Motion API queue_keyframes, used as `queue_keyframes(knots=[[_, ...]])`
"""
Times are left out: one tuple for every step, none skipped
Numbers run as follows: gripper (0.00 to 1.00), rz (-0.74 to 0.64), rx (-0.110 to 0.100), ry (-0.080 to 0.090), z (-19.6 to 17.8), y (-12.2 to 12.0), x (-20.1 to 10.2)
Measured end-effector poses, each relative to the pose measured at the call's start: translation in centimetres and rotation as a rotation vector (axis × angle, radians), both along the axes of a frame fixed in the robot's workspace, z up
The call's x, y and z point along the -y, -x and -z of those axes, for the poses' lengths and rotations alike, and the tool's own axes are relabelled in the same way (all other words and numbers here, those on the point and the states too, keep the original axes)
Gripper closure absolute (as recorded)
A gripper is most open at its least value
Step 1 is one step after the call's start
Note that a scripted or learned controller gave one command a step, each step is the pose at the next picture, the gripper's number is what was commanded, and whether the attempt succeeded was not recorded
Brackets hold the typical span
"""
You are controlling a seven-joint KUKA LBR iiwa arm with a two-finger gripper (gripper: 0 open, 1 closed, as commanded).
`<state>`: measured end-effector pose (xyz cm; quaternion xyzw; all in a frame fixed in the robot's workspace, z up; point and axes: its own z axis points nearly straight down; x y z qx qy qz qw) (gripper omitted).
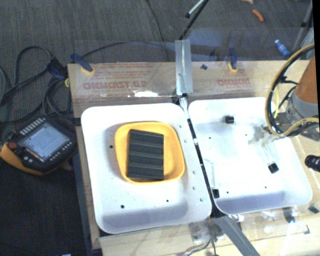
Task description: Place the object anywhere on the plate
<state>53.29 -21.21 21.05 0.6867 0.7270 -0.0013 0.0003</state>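
A dark grey rectangular block with ridges (pixel 146 154) lies flat on the yellow plate (pixel 175 156), which sits in the left white bin (pixel 105 204). The block covers most of the plate's middle. My gripper (pixel 251 143) hangs over the right bin (pixel 245 192), well away from the plate. It is open, its two black fingertips (pixel 273 168) spread wide apart with nothing between them. The arm with its orange band (pixel 315 85) comes in from the right edge.
A metal divider (pixel 196 149) runs between the two bins. Yellow and black cables (pixel 277 104) loop beside the wrist. A teach pendant (pixel 39 145) and cords lie on the floor to the left. Wooden bench boards border the bins at the back.
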Motion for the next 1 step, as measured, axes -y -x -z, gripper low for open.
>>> queue_keyframes(knots=[[0.00, 0.000, 0.000, 0.000, -0.01, 0.00, 0.00]])
